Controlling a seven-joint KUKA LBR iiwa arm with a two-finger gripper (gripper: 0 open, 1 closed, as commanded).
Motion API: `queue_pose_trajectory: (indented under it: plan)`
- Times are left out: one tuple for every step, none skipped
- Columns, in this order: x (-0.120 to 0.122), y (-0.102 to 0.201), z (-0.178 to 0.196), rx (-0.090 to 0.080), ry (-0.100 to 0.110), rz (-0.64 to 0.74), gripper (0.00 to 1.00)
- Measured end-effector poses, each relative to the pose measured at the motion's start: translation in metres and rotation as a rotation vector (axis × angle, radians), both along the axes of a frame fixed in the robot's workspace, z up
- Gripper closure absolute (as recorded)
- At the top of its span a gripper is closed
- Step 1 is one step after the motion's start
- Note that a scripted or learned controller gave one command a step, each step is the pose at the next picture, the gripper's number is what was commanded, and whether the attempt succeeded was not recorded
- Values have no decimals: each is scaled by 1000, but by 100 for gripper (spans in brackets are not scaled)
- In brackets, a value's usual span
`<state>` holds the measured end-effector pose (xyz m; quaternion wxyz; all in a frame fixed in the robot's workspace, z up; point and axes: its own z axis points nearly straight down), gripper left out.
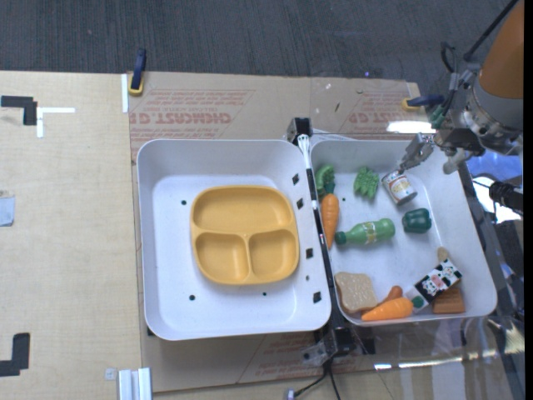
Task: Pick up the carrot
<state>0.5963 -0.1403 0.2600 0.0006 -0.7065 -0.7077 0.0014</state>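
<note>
Two carrots lie in the right bin (466,215). One carrot (330,215), with a green top, rests along the bin's left wall and points toward the front. The other carrot (388,309) lies flat at the front edge beside a bread slice (356,291). My gripper (433,158) hangs over the bin's back right corner, well away from both carrots. It is open, with nothing between its fingers. One fingertip (412,157) is just above a small tin can (400,187).
The right bin also holds a green bottle (367,233), a leafy green (365,182), a green pepper (415,220), a cow-print carton (437,282) and a brown block (449,303). A yellow divided plate (245,233) sits in the left bin (158,248).
</note>
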Motion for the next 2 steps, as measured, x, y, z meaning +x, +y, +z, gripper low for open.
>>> queue_pose_trajectory:
  plan:
    - [14,48,107,-2,-2,75,0]
    - [16,47,115,-6,0,81,100]
